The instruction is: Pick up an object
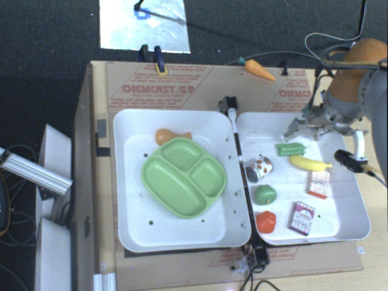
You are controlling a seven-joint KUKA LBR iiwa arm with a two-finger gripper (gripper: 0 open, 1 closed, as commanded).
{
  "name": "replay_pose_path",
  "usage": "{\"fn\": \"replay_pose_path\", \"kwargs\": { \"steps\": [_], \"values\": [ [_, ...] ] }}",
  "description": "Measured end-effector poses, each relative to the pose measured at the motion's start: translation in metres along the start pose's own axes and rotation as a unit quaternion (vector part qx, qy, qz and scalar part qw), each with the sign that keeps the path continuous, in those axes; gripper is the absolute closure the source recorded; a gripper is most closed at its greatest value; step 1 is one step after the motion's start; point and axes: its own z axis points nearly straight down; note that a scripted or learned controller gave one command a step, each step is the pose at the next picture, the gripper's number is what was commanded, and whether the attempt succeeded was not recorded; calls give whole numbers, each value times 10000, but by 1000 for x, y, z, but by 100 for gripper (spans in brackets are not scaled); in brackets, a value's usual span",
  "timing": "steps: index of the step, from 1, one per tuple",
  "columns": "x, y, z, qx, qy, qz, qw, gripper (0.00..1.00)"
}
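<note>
My gripper (308,132) hangs over the far part of the right bin (357,214), fingers spread open with nothing between them. Just in front of it lies a green block (291,148), and beside that a yellow banana (310,162). Nearer the front are a small white and red box (319,184), a purple box (302,217), a red pepper (266,221), a green fruit (265,194) and a white spotted cup (259,168) on its side by the bin's left wall.
The left bin (130,223) holds a green divided plate (183,176) with an orange object (165,136) behind it. A toy carrot (259,70) lies on the bench beyond the bins. A black clip (230,105) sits where the two bins meet at the back.
</note>
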Motion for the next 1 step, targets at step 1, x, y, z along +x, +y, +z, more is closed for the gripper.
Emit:
{"fn": "replay_pose_path", "kwargs": {
  "steps": [1],
  "values": [
    [-1, 0, 0, 1, 3, -3, 10000, 0]
  ]
}}
